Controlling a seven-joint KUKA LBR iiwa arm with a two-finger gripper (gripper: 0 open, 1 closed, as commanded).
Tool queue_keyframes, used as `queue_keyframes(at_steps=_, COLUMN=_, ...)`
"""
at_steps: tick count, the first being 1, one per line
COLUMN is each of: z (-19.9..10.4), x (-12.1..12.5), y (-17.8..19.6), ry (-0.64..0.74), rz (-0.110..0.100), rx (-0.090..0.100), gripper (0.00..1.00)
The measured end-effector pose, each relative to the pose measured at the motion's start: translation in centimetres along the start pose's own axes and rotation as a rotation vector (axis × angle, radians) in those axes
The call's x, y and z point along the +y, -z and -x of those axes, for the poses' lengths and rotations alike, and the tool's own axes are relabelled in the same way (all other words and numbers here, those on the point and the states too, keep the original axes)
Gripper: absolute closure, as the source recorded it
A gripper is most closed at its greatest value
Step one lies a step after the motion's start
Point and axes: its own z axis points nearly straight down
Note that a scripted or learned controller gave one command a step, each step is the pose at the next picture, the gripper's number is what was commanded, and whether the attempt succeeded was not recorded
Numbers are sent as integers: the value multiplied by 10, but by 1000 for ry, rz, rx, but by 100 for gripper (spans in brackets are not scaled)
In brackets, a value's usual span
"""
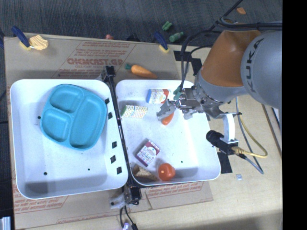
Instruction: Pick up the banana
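My gripper [167,112] hangs over the upper middle of the right bin [201,163], at the end of the grey arm with its orange band [229,59]. A small orange-red item [166,120] sits right at the gripper's tip, partly hidden by it. I cannot tell whether it is held or just lying beneath. A pale yellow object [39,43] lies outside the bins on the cardboard at the far top left, beside a blue clamp.
The right bin also holds a white and blue can [156,96], a green-white packet [134,111], a red box [147,153], a brown lump [143,174] and a red-orange ball [166,171]. A blue divided plate [73,115] lies in the left bin. A carrot [142,71] rests behind the bins.
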Motion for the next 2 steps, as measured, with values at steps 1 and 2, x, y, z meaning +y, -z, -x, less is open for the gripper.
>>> queue_keyframes(at_steps=1, z=16, x=-57, y=-159, ry=315, rz=7, rx=0, gripper=0)
queue_keyframes(at_steps=2, z=-7, x=-10, y=-158, ry=733, rz=7, rx=-4, gripper=0)
